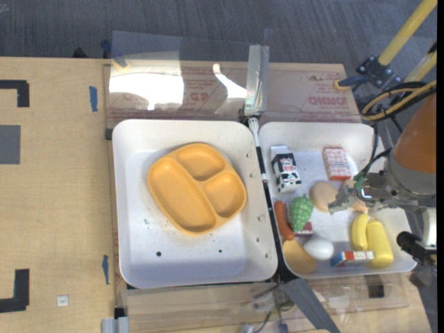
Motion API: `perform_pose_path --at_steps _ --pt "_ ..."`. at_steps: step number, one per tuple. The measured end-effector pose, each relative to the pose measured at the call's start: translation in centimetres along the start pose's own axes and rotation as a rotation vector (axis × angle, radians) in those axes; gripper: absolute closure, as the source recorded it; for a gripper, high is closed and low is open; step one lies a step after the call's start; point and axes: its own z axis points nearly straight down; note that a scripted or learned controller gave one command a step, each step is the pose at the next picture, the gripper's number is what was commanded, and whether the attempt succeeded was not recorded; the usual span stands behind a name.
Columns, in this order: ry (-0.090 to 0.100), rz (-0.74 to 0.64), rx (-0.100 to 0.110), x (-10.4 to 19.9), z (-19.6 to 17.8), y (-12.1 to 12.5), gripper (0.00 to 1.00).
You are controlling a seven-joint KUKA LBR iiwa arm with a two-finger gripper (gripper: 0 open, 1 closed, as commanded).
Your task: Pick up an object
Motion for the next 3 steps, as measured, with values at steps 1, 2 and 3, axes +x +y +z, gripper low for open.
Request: perform_pose_path --at_steps 1,2,3 --pt "-0.002 -0.039 -0.028 -3.6 5.8 5.6 0.0" --pt "0.013 0.367 -0.014 -4.4 5.3 2.6 0.0" --pt "0.002 0.48 -0.012 -2.5 5.1 5.6 0.0"
